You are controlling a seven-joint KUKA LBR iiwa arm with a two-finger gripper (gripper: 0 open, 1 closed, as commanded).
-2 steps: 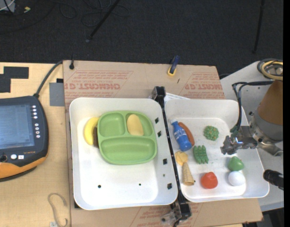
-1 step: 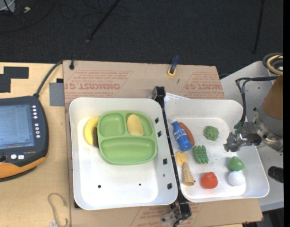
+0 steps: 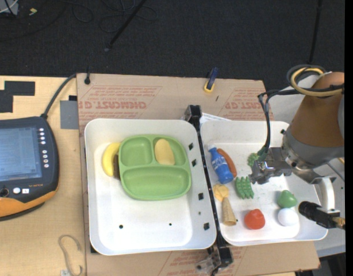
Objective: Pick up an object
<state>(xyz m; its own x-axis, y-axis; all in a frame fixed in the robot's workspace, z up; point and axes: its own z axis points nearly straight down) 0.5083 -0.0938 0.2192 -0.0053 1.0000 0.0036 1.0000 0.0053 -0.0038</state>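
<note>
- Where your arm reaches in from the right, the pincer (image 3: 261, 170) hangs over the right bin (image 3: 245, 132), just above the green spiky toy (image 3: 244, 187).
- You cannot tell from this angle how the pincer is set.
- Nearby lie a blue bottle (image 3: 221, 165), an ice-cream cone (image 3: 227, 204) and a red ball (image 3: 254, 219).
- Your left bin (image 3: 107, 223) carries a green divided plate (image 3: 153, 168).
</note>
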